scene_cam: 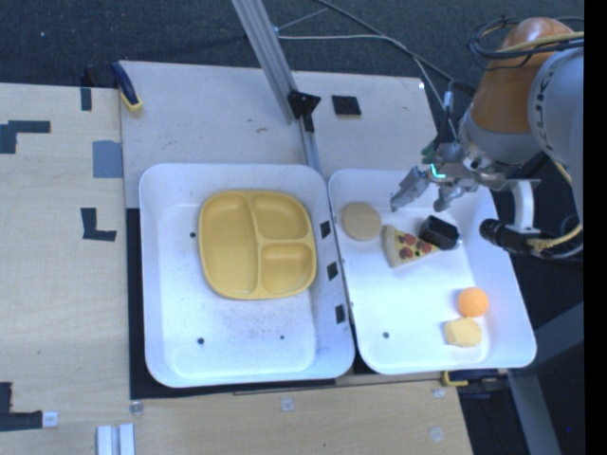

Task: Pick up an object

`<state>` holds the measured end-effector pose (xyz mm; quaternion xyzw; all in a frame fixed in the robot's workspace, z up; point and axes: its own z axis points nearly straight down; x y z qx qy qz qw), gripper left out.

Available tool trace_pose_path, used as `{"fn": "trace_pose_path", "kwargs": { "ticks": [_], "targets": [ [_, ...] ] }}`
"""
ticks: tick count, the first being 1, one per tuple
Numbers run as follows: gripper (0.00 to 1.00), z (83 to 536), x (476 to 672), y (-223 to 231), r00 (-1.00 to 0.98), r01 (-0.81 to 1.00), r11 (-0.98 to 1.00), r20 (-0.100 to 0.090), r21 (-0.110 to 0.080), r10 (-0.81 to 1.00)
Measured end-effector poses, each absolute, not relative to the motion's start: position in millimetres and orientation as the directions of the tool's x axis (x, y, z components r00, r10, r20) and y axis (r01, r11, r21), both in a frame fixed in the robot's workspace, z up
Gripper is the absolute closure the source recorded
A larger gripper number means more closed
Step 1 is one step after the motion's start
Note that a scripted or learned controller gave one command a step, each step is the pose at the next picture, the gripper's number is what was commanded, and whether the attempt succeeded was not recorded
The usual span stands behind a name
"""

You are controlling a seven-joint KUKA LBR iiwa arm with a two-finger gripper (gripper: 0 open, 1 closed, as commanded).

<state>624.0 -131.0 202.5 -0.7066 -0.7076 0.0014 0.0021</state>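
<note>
My gripper [424, 196] hangs over the far part of the right bin [503, 349], its two fingers spread open with nothing between them. Just below it lie a toy pizza slice [406, 246] and a small black block [441, 231]. A round tan cookie [360, 221] rests to the gripper's left, near the bin's left wall. An orange ball [472, 301] and a yellow lump [463, 333] sit toward the bin's near right corner.
The left bin [171, 349] holds a yellow divided plate [257, 244]. A slanted metal pole [270, 50] rises from behind the bins, ending at a black bracket [303, 104]. Cables trail over the dark floor behind the bench.
</note>
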Motion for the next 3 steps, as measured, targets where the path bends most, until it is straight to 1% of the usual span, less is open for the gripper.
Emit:
{"fn": "trace_pose_path", "kwargs": {
  "ticks": [1, 2, 3],
  "targets": [
    [0.0, 204, 624.9, -131, -0.002, 1.0, 0.002, 0.0, -0.002, 1.0],
    [0.0, 156, 632.0, -132, -0.002, 1.0, 0.002, -0.001, -0.006, 1.0],
    [0.0, 100, 640.4, -128, -0.003, 1.0, 0.003, -0.001, -0.006, 1.0]
  ]
}}
